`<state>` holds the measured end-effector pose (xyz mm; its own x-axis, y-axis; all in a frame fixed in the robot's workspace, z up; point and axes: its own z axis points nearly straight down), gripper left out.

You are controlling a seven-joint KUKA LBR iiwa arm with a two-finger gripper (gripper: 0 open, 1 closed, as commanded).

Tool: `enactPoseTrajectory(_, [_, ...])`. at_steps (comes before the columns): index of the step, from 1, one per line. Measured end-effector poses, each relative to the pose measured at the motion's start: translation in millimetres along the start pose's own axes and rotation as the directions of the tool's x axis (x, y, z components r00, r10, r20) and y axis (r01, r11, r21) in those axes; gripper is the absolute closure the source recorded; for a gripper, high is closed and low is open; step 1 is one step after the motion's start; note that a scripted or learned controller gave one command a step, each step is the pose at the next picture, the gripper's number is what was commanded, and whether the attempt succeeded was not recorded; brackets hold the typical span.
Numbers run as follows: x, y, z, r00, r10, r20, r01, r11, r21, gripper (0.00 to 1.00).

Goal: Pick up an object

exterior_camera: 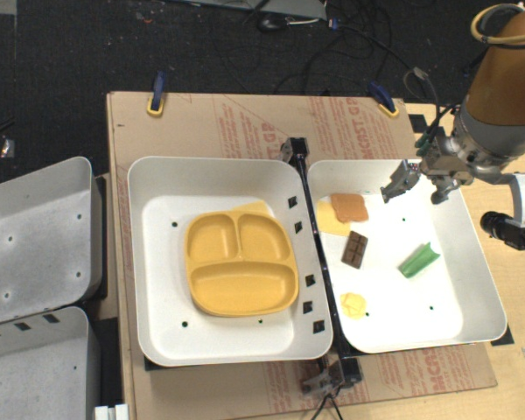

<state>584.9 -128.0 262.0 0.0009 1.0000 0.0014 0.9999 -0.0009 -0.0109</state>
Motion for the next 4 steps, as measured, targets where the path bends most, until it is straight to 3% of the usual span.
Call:
enactPoseTrajectory(1, [0, 2, -6, 1.000, -0.002, 0.001, 0.002, 1.000, -0.010, 0.00])
enactPoseTrajectory(4, [12, 11, 159, 1.000, 0.000, 0.001, 0.000, 1.000, -0.005, 0.00])
